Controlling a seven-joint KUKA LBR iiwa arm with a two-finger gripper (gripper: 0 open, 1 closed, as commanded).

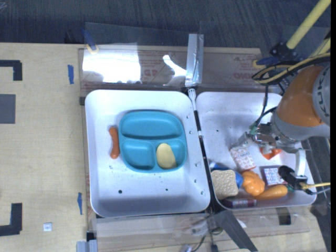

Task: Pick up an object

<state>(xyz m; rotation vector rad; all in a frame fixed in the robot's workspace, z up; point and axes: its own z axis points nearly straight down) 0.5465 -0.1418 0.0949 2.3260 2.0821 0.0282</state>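
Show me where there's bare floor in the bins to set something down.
Free: right bin far half, behind the gripper; left bin near strip in front of the blue tray. Crowded: right bin's near edge, around the cracker and orange toys.

You have open floor in the right bin's (pixel 220 109) far-left half; its near edge is crowded by the cracker (pixel 223 182), orange (pixel 252 183) and carrot (pixel 273 192).

We see a pale wooden bench (pixel 37 156) carrying two white bins: the left bin (pixel 100 193) touching the right bin (pixel 220 114).
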